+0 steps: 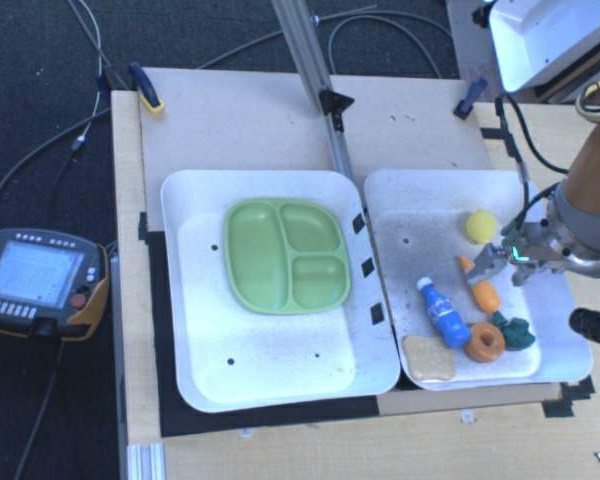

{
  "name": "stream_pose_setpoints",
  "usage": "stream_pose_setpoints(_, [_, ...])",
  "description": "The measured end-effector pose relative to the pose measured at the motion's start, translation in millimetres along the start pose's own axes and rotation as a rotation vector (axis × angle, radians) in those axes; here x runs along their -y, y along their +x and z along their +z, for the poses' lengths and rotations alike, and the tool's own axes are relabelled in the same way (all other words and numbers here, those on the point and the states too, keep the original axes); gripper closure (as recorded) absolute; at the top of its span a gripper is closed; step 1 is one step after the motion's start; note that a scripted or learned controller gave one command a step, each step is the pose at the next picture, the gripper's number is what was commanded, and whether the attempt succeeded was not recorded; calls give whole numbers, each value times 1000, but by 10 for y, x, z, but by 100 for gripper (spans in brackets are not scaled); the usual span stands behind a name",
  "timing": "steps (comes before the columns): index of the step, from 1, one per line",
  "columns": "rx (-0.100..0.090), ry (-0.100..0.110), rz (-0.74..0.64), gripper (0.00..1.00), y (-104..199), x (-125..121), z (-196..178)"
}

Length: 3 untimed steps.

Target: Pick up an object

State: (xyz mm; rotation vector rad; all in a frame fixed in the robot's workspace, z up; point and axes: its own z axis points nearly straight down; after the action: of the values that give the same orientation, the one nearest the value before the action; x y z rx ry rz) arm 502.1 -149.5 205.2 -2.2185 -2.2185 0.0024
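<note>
Two white bins sit side by side on my bench; the left bin (195, 368) carries a green divided plate (287, 256), and the right bin (420, 193) holds the clutter I care about; the gripper (492, 265) hangs low over that right bin, reaching in from the right, and I cannot tell from this slant whether anything is in it; just beneath it lies a small orange carrot-like toy (486, 296), which I take as the likeliest target; it looks light, stiff and smooth, probably plastic, so I judge it may squirt out of a loose pinch and is best taken across its narrow middle; a yellow ball (481, 226) sits near, toward the far wall, and would roll at a touch; a blue bottle (444, 312) lies on its side, with an orange ring (485, 342), a dark green toy (517, 334) and a beige slab, perhaps a bread slice (428, 358), crowded near the front wall; the bin floor looks slick and shallow; beyond the bench, dark carpet, loose cables and a teach pendant (38, 283).
</note>
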Motion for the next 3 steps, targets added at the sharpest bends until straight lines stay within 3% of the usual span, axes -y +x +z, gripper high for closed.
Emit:
stream_pose_setpoints(1, [0, -3, -1, 0, 0, -8, -10])
stream_pose_setpoints(2, [-1, 3, 1, 0, -70, 70, 497])
stream_pose_setpoints(3, [2, -4, 1, 0, -138, 62, 920])
